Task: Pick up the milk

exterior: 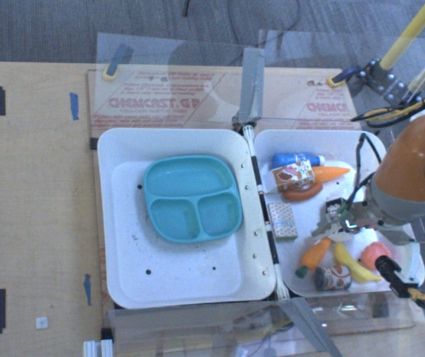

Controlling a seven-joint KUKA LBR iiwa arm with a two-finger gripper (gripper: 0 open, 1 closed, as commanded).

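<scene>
The left bin (123, 274), far to the left of the jaws, carries a teal divided plate (192, 198). The right bin (272, 143) lies under the arm (413, 166). The gripper (340, 222) hangs low over this bin's middle; whether its jaws are open or closed cannot be told, and nothing shows between them. The milk (293, 176), a small brown-and-white carton, lies up and to the left of the jaws, apart from them, just below a blue bottle (295, 159) and touching a carrot (330, 172) and a sausage (302, 193). Left of the jaws lies a speckled box (281, 220). Just below them sit an orange piece (315, 253), a banana (351, 263) and a small can (332, 277).
</scene>
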